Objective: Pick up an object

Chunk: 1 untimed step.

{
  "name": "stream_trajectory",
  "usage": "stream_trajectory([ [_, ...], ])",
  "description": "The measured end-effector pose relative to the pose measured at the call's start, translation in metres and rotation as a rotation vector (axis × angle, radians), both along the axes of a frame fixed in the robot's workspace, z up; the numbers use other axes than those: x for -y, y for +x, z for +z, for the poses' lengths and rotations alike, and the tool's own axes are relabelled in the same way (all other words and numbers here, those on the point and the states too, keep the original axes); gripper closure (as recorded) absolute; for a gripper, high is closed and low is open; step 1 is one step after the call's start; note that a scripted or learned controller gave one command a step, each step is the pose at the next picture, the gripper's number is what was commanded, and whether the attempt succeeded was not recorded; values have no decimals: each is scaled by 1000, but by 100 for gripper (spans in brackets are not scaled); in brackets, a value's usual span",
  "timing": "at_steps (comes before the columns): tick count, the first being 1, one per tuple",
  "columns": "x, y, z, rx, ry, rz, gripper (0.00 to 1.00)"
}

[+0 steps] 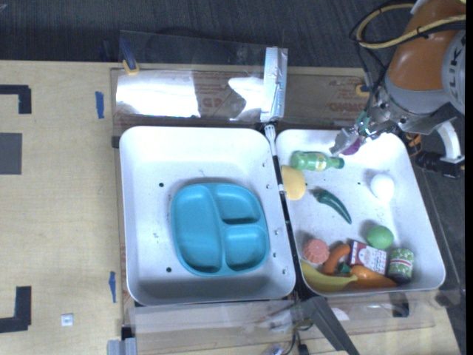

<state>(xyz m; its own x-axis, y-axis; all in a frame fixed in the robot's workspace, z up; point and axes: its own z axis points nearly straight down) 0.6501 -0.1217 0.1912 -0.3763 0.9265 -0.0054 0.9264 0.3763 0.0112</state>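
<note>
Green bottle (316, 160) lies at the far left of the right bin (424, 220); the gripper (349, 142) hovers just beside its cap, fingers narrowly apart, holding nothing

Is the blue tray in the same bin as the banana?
No, the blue tray lies in the left bin; the banana is in the right bin.

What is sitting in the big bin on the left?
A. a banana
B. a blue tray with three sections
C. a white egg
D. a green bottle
B. The blue tray lies alone in the left bin, while the banana, green bottle and white egg are all in the right bin.
</note>
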Motion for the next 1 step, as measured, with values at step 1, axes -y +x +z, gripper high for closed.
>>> stream_trajectory([
  [1,-45,-68,-7,-15,4,-308,100],
])
